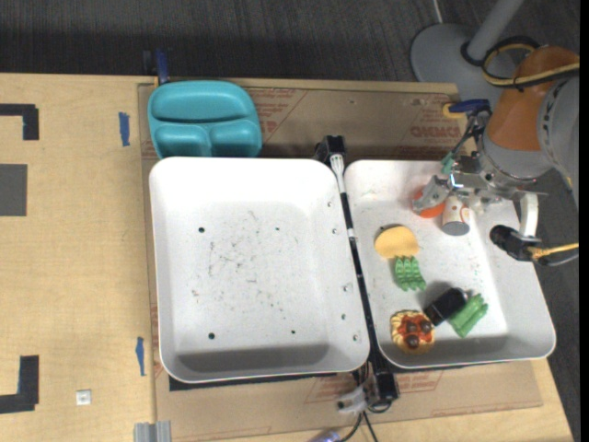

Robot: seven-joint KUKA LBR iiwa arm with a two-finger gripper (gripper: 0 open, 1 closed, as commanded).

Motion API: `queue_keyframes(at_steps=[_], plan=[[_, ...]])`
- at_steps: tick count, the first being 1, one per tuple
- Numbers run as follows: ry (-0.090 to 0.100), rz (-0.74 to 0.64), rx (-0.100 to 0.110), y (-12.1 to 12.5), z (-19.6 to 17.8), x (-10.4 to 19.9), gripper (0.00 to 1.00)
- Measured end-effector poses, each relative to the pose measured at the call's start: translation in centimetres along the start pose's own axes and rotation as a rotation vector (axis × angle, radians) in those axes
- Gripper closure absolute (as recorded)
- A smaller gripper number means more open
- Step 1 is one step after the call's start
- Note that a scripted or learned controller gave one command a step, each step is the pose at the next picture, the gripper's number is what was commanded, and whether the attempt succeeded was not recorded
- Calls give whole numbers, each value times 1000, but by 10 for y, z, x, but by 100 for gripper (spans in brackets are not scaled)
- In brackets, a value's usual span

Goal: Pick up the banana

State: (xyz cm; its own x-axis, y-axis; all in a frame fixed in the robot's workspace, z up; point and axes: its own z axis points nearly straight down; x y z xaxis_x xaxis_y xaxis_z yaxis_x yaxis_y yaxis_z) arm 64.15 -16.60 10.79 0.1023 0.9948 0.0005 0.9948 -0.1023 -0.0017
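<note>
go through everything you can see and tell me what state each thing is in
Gripper: low over the right bin's far end, nothing seen held.
Banana: lying loose in the right bin.
Green block: lying beside the banana.
Teal tray: upright behind the left bin.

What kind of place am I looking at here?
Probably a robotics lab test bench: a grey robot arm reaches over two white bins, one holding toy food like a yellow banana, on taped cardboard.
</note>
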Motion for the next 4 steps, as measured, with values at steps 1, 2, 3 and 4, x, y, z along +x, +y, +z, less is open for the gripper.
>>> queue_keyframes(at_steps=[1, 2, 3, 4], plan=[[-2, -2, -7, -59, 19, 37, 0], [1, -51, 1, -162, -77, 90, 0], [0, -50, -1, -162, -86, 90, 100], [1, 51, 2, -178, -76, 144, 100]])
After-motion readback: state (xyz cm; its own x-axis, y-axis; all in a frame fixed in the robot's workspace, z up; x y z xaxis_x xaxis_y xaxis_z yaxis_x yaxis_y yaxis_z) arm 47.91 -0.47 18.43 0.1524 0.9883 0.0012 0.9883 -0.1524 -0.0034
